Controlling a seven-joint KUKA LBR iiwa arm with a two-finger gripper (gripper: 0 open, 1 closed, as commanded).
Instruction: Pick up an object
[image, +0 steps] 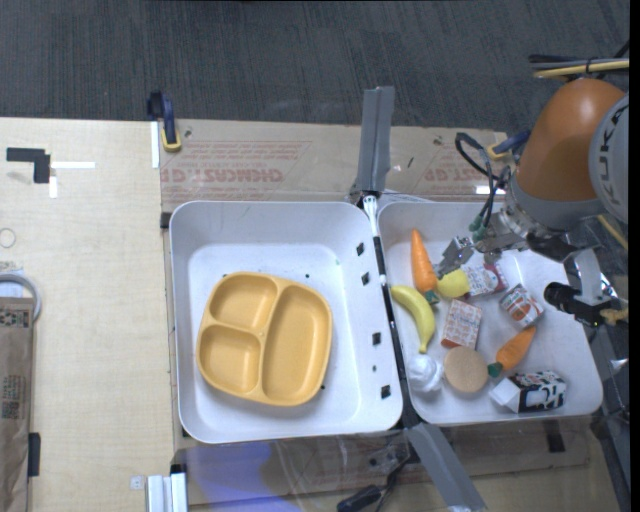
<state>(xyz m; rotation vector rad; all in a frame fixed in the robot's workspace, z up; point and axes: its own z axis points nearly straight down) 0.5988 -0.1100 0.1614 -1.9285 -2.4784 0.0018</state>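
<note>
Yellow moulded plastic forms the three-compartment plate (265, 338) we see in the left bin (190, 300). In the right bin (585, 375) lie smooth toy foods: a tapered carrot (422, 260), a curved banana (416, 313), a round lemon (452, 284), a boxy milk carton (528, 391). Our gripper (466, 252) hangs just beside the lemon, at the bin's far left; whether it is open or closed we cannot tell.

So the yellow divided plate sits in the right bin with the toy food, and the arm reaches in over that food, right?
Not quite. The camera view shows the yellow divided plate alone in the left bin, not the right one. The toy food, such as the banana and carrot, lies in the right bin, and the arm does reach in over it.
</note>
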